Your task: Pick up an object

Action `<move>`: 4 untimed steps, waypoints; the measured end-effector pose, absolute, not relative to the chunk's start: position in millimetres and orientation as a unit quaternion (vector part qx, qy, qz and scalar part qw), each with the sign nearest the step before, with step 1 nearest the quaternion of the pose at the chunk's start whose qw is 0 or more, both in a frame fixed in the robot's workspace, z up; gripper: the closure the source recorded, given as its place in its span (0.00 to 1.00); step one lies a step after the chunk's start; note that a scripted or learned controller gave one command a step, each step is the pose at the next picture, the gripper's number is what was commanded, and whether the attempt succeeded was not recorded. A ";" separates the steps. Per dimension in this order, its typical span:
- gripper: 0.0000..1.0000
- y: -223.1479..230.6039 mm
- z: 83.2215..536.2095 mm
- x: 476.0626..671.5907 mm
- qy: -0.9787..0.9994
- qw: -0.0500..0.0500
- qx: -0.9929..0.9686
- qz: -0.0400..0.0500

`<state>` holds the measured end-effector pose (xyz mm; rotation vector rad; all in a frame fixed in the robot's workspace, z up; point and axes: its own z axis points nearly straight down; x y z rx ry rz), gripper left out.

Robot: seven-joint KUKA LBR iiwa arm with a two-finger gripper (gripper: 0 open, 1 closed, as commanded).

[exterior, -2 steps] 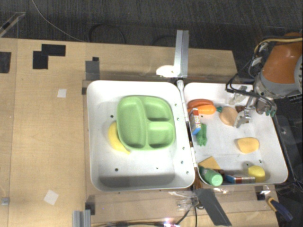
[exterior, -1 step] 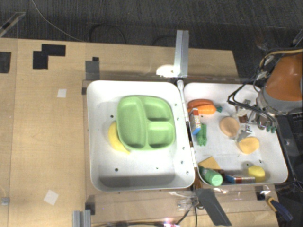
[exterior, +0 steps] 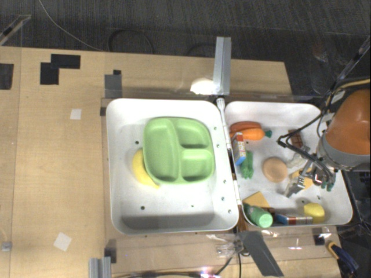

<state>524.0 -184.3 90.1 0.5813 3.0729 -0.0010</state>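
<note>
Presently, two white bins sit side by side on the bench. The left bin (exterior: 124, 155) holds a green divided tray (exterior: 177, 149) lying partly over a yellow item (exterior: 140, 169) at its left edge. The right bin (exterior: 290, 110) holds a carrot (exterior: 250, 134) near its top left, a green toy (exterior: 247, 167) below that, a tan ball (exterior: 275, 169) mid-bin, a yellow wedge (exterior: 258, 200), a green-capped bottle (exterior: 261, 217) along the bottom wall, and a lemon (exterior: 313, 211) at lower right. The arm (exterior: 351, 131) reaches in from the right. Its gripper (exterior: 302, 185) hangs over the right bin, between the ball and the lemon, just above the lemon; nothing is seen between its tips. Whether it is spread or closed cannot be told.
</note>
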 end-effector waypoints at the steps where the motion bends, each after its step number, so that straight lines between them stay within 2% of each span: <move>1: 0.00 -87.7 91.4 498.8 0.963 0.013 0.268 0.002; 2: 0.00 -86.1 92.2 496.7 0.971 0.017 0.239 -0.001; 3: 0.00 -100.1 107.7 489.5 0.981 0.005 0.194 0.000; 4: 0.00 -107.9 91.9 493.9 0.997 0.011 0.070 0.000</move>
